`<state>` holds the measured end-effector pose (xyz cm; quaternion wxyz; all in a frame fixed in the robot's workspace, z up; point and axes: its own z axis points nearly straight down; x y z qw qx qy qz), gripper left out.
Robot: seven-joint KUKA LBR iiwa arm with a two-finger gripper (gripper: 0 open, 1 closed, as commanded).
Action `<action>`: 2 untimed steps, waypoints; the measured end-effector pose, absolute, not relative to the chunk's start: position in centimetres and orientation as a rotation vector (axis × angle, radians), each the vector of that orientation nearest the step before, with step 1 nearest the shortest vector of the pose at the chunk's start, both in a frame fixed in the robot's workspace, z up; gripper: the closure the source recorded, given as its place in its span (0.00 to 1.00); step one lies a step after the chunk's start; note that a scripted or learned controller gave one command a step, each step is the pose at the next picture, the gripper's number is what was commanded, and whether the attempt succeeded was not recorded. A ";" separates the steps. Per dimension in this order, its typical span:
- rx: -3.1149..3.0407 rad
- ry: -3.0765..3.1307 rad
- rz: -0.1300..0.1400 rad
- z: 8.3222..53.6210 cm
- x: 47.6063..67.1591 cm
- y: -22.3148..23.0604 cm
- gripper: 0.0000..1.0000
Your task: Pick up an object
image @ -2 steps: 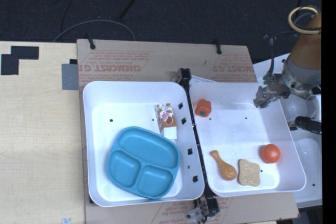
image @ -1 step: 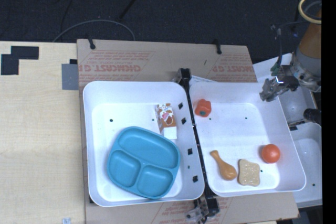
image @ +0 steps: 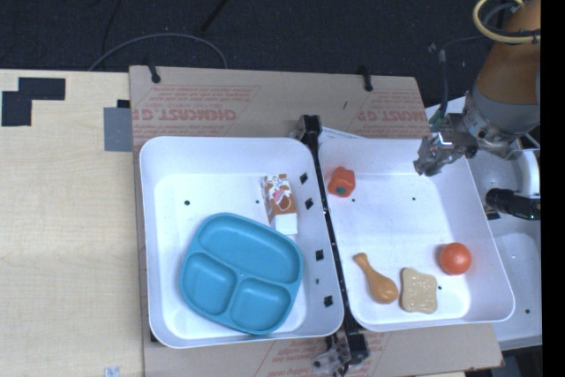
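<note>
A grey robot arm with an orange band reaches in from three o'clock, its wrist bent down toward the upper right corner of the right bin (image: 494, 229). The gripper (image: 429, 162) hangs over that bin's far rim at about one o'clock; it is small and dark, and whether it is spread or closed is impossible to tell. Nothing is visibly between its tips. In that bin lie an orange-red pepper (image: 342, 182) at ten o'clock, a tomato (image: 455, 259) at four, a drumstick (image: 377, 278) and a bread slice (image: 418, 290) near six. The left bin (image: 163, 190) holds a blue divided plate (image: 240, 273) and a small snack packet (image: 279, 196).
</note>
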<state>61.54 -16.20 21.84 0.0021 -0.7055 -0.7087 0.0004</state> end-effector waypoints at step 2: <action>-2.214 -2.223 0.001 23.5 61.9 -5.5 1.00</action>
